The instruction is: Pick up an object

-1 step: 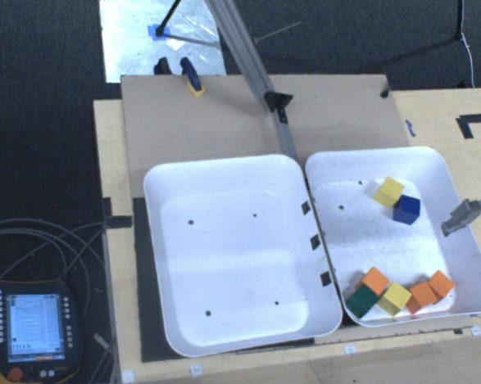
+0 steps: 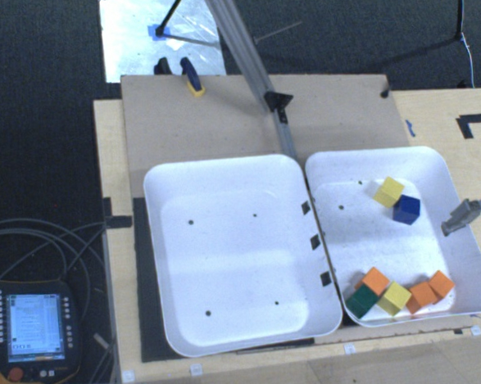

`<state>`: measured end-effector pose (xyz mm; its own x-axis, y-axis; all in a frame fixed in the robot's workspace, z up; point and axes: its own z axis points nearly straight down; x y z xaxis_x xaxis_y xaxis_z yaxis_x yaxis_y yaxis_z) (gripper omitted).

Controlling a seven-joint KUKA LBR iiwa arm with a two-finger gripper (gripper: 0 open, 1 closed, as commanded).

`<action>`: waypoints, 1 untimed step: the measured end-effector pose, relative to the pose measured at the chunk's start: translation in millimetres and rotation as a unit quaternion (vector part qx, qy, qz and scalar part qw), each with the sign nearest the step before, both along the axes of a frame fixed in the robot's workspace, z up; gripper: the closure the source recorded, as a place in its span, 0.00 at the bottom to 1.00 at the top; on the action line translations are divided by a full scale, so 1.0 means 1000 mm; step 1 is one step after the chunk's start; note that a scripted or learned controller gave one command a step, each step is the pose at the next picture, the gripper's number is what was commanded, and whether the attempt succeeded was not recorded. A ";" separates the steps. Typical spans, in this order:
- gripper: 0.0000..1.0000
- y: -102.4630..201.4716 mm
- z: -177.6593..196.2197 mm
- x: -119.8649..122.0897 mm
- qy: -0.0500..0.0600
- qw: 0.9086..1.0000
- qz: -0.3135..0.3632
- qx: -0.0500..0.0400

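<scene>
We log five cubes [image 2: 395,293] at the right bin's [image 2: 468,249] near wall; tool [image 2: 464,215] at its right rim, grip state unclear.

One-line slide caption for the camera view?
Gripper at the right bin's edge; seven coloured blocks inside, the left bin beside it.

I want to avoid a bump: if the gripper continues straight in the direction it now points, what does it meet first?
The gripper points left and slightly down, over the right bin. The line seems to cross bare bin floor, passing below the blue cube and above the orange cube; height is unclear, so probably the floor first.
</scene>
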<state>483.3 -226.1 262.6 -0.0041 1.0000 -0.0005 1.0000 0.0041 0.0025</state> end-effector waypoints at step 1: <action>0.00 0.004 -0.047 0.008 0.002 1.000 0.000 0.000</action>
<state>491.7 -222.0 216.0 -0.0032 1.0000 0.0004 1.0000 0.0032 -0.0012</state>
